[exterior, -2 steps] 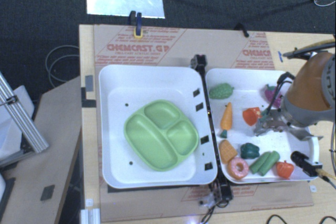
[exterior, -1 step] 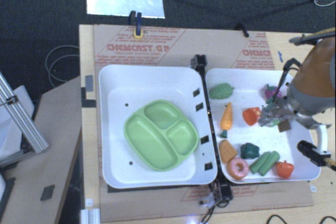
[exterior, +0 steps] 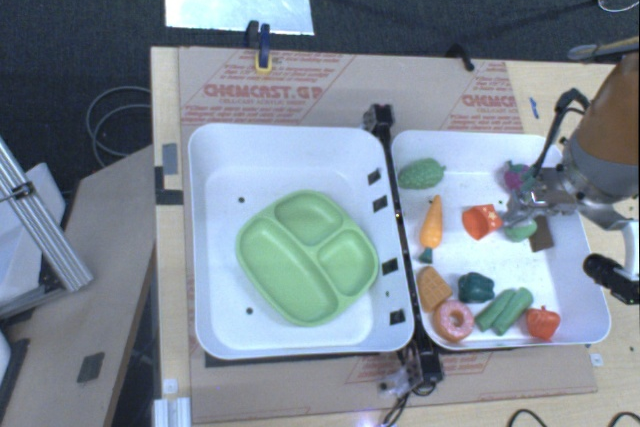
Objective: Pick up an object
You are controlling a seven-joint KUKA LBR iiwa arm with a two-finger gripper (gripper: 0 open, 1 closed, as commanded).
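Dark carpet surrounds the table (exterior: 330,80). At the frame's right, the pincer (exterior: 522,208) sits low in the right bin (exterior: 598,315) among toy foods (exterior: 480,220); its opening cannot be told. A green plate (exterior: 305,257) fills the left bin (exterior: 215,215).

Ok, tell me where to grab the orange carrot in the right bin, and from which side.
Grip the carrot across its thicker lower body, coming straight down from above. It lies flat and fairly clear of its neighbours, its narrow tip pointing away from the camera, so fingers should close across its width.
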